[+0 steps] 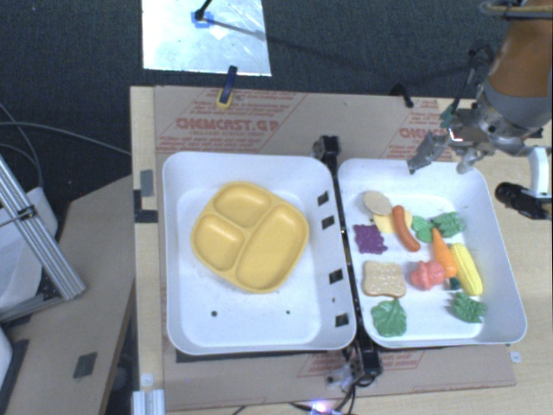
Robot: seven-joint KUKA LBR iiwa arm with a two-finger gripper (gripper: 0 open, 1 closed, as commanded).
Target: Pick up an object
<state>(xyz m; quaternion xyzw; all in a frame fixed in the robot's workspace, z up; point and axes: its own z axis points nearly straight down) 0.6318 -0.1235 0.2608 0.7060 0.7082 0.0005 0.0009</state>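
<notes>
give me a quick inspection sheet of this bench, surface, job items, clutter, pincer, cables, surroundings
surface: bench topped with printed cardboard, bearing left bin and right bin side by side
job's things: toy food in the right bin: sausage, carrot, corn, bread slice, purple grapes, green leaf, pink piece
clutter: yellow divided plate in the left bin; blue and yellow clip at the far edge of the bench
pincer: pincer open, above the far edge of the right bin, holding nothing
cables: dark cables at left
surroundings: dark carpet, shiny sheet, metal frame at left
</notes>
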